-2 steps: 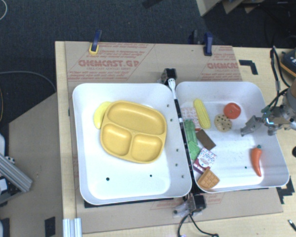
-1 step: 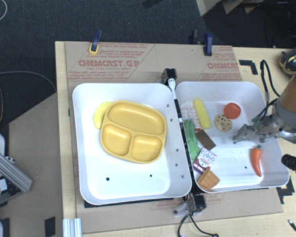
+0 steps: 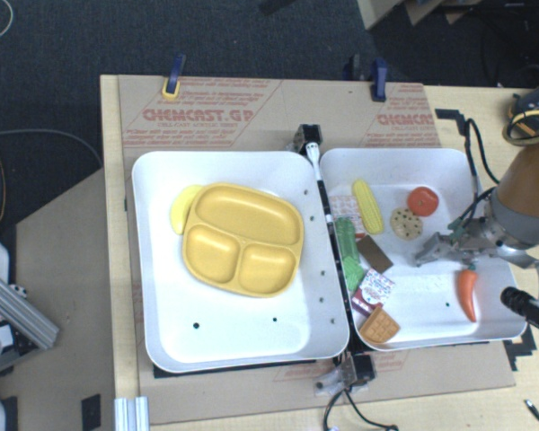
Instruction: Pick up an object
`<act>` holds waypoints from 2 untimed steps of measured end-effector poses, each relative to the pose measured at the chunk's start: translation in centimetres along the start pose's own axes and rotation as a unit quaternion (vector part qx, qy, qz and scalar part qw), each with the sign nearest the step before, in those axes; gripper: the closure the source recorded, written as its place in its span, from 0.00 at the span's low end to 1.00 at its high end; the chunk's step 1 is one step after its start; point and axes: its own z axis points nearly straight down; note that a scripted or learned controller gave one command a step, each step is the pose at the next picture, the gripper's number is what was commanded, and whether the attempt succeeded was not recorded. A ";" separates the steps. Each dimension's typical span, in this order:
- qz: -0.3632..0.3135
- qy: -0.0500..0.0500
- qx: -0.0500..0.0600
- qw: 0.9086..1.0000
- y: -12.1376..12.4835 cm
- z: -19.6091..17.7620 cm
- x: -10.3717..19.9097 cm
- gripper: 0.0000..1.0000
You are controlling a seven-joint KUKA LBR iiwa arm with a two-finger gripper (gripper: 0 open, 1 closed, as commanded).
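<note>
Where end effector [image 3: 436, 250] hovers, carrot [image 3: 467, 294] just beside, cookie [image 3: 406, 224] near

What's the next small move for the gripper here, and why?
Probably a short drop straight down toward the carrot. The gripper sits over bare floor of the right bin with nothing visible between its fingers, and the carrot lies just beside it, apart from the cookie and tomato, so it looks like the least cluttered target.

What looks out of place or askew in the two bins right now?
Mostly tidy. The yellow divided tray lies tilted in the left bin, covering a yellow object at its edge. Several toy foods crowd the right bin's left wall.
</note>
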 end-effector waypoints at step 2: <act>0.001 -0.005 -0.006 1.000 -0.2 -7.5 0.2 1.00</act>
